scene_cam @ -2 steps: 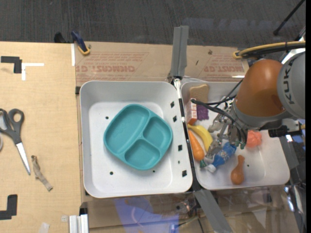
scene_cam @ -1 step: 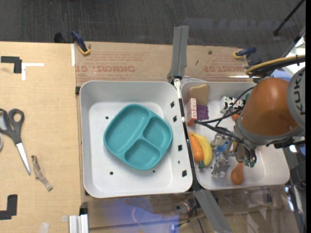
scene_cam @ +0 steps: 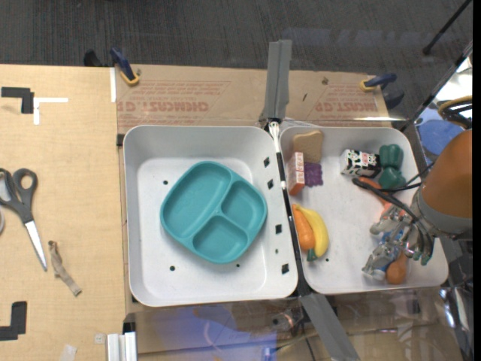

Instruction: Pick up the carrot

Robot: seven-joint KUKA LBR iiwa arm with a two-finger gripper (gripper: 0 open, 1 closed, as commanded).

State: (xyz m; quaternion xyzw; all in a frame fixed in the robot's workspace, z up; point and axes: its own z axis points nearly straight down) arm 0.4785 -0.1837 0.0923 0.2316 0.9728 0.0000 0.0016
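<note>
Nearest you, in the near right corner of the right bin [scene_cam: 353, 287], a small round orange object [scene_cam: 397, 272] sits just beside the end effector [scene_cam: 392, 250]. Wires and hardware crowd the end effector, so you cannot tell whether it is wide or narrow, and nothing can be made out in its grip. Carrot [scene_cam: 304, 229]: it lies flat against the left wall of the right bin, about midway between the near and far ends and well apart from the end effector. It touches the banana [scene_cam: 322, 233] along its right side. Appearance: orange, short and tapered, with a hint of green at its near end, though that end is too small for you to be sure of it. It has a smooth, slightly glossy skin and looks like a toy. Handling, as a judgement: expect it to be light, stiff and not fragile. The skin is probably slick, and the rounded body could roll or squirt out under a pinch. Where to hold: take it across the thick middle, closing along the near-far line if the wrist allows. The bin wall on one flank and the banana on the other leave you little room for a left-right pinch. A pinch there risks taking the banana along or striking the wall.
</note>
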